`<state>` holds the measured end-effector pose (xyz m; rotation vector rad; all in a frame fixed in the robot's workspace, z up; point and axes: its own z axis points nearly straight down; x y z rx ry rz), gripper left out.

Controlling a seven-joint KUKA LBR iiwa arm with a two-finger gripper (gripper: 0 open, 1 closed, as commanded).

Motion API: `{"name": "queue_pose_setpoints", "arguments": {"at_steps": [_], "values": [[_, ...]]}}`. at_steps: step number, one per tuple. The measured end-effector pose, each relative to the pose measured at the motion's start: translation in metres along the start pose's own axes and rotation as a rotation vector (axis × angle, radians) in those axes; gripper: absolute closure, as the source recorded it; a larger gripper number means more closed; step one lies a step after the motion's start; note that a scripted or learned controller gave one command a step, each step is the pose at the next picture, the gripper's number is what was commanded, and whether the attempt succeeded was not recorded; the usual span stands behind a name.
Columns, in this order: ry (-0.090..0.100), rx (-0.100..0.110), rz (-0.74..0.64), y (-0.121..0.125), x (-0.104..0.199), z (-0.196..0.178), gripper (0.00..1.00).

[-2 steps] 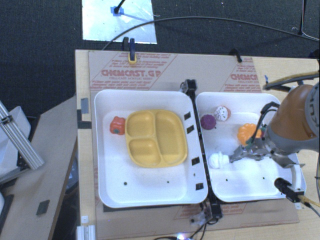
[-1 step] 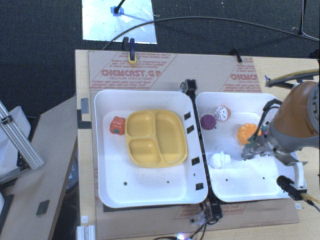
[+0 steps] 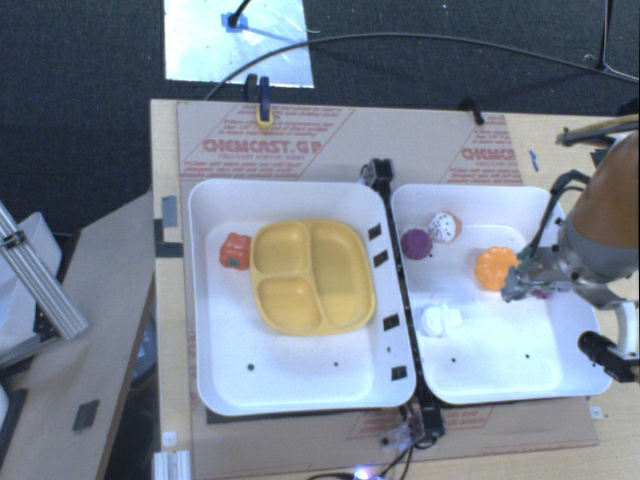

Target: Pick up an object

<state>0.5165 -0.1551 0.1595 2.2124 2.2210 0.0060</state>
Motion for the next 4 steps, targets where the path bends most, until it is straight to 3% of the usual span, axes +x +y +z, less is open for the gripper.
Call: {"name": "queue_pose_setpoints", "arguments": {"at_steps": [1, 2, 4], "values": [[0.0, 0.001, -0.001, -0.006, 0.002, -0.048, 1.0], [0.001, 0.004, -0.001, -0.005, 0.002, -0.055, 1.0], [0.003, 0.004, -0.005, -0.016, 0.101, -0.062, 1.0]]}}
